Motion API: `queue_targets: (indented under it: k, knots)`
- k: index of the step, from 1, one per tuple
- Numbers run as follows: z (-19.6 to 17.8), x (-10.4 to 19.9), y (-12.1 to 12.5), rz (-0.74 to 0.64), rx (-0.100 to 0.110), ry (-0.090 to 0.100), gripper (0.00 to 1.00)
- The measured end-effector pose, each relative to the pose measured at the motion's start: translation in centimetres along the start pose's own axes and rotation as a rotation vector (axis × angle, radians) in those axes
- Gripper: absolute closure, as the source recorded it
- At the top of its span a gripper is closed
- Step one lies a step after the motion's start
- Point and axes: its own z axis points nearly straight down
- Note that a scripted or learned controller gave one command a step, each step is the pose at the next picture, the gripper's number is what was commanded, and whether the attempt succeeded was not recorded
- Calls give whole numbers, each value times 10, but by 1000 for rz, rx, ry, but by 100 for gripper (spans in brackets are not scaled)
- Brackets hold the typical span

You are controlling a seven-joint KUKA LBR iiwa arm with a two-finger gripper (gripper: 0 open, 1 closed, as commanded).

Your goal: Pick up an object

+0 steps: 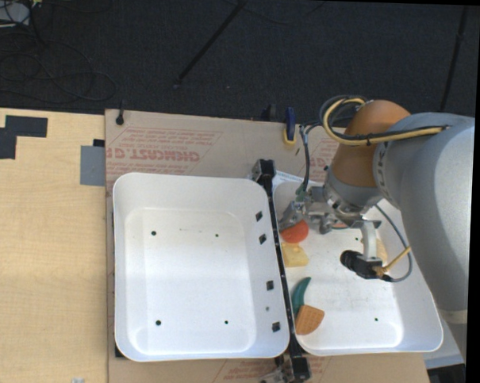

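Arm (430, 195) comes in from the right, orange band (369, 145) above the wrist, gripper (306, 217) low over the back-left part of the right bin (377, 332). Red-orange object (295, 231) sits directly at the gripper tip, near the divider between the bins; roundish blob, no clear long axis, can't tell whether it's actually between the fingers or just beside them. Finger state: can't tell, wrist hardware and cables block the view. Just in front of the red piece, touching or nearly so, is a pale yellow block (294, 256), roughly square, edges about parallel to the bin wall. Further toward the front, a teal curved piece (299, 290), long axis running roughly front-to-back, slightly tilted, upper end pointing to the back-right, lying close along the divider. Right below it, an orange wedge (308, 318), broad side to the right, pointed end toward the front-left, touching or just beside the teal piece's lower end. Black cable connector (362, 264) hangs off the wrist over the middle of the right bin. Left bin (138, 333) has its white floor showing.
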Motion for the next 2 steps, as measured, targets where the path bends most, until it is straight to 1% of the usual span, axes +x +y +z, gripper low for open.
queue_targets:
  k: [1,2]
  knots:
    - [-9,-1,-2,-1,10,1,100]
    - [-105,77,1,-5,-6,2,100]
